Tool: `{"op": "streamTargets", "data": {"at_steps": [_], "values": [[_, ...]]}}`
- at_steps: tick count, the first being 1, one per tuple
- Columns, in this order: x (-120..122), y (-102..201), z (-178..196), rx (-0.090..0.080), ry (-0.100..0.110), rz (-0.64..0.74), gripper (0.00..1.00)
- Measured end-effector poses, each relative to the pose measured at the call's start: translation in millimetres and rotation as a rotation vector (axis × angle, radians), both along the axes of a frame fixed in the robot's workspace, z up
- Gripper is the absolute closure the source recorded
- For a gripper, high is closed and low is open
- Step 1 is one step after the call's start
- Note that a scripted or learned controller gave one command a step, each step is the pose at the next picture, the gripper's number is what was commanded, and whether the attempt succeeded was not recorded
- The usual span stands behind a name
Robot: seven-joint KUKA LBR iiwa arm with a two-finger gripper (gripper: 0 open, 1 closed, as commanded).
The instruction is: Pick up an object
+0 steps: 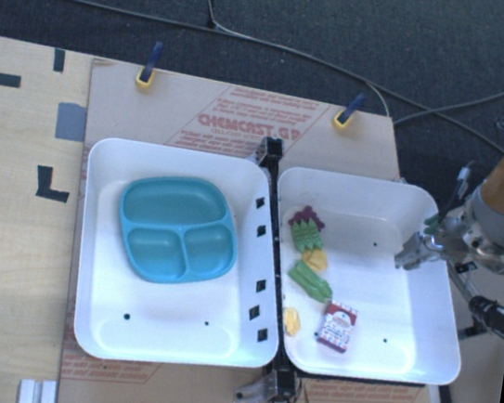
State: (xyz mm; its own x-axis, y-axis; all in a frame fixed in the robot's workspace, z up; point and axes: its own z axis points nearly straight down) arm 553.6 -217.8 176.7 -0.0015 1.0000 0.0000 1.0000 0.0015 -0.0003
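From above and at a slant, the worktop (pixel 7 206) carries a brown cardboard sheet (pixel 245 120) held by two yellow clamps, and on it two shallow white bins sit side by side, touching along a black strip.

The left bin (pixel 85 312) holds a teal plate (pixel 177 229) with three compartments; it lies flat in the upper half of that bin, slightly turned.

The right bin (pixel 417 352) holds the loose objects, all gathered near its left wall. Uppermost is a small dark purple piece (pixel 306 218), with a ridged green piece (pixel 305 237) touching it just below. A pale yellow piece (pixel 316 259) lies against the green one's lower end. Below that, a longer green piece (pixel 311 282), shaped like a pod, lies at a slant. A small yellow-orange piece (pixel 291 320) sits right beside the left wall, near the bin's lower corner. Just to its right is a small red and white carton (pixel 337 327) with printed faces, lying flat and slightly tilted.

The arm enters from the right, its orange band visible at the edge. The tool (pixel 410 254) hangs over the right bin's right rim, grey fingers pointing toward the bin's interior, well apart from the cluster of objects. Nothing lies between its fingers; how far open they are I cannot tell.
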Motion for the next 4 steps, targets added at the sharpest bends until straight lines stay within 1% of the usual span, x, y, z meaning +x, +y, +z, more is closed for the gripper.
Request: {"op": "streamTargets", "data": {"at_steps": [1, 2, 4], "values": [[2.4, 10.6, 54.7, 0.0, -0.002, 0.002, 1.0], [-0.3, 71.7, 44.0, 0.003, 0.005, 0.005, 1.0], [-2.4, 178.2, 21.8, 0.002, 0.007, 0.004, 1.0]]}}
